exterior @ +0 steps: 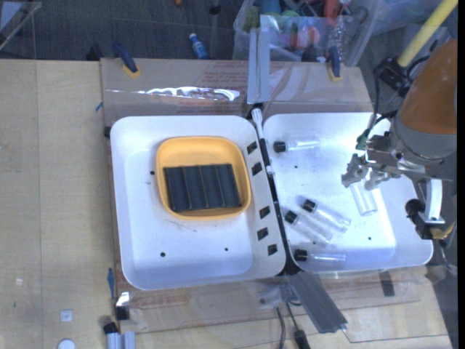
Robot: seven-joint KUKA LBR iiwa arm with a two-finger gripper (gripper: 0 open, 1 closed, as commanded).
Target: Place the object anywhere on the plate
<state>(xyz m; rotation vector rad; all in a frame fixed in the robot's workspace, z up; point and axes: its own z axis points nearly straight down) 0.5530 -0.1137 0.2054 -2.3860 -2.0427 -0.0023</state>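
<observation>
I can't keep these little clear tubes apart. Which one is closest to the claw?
The capless-looking clear vial right under the claw, near the right bin's right side. The other vials, black-capped, lie farther left: one at the top, the rest low by the divider.

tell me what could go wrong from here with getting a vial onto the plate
The gripper has a clear vial hanging at its fingertips, so it could slip during the carry. The yellow plate already bears a dark ridged block, so the round vial may roll off it.
</observation>
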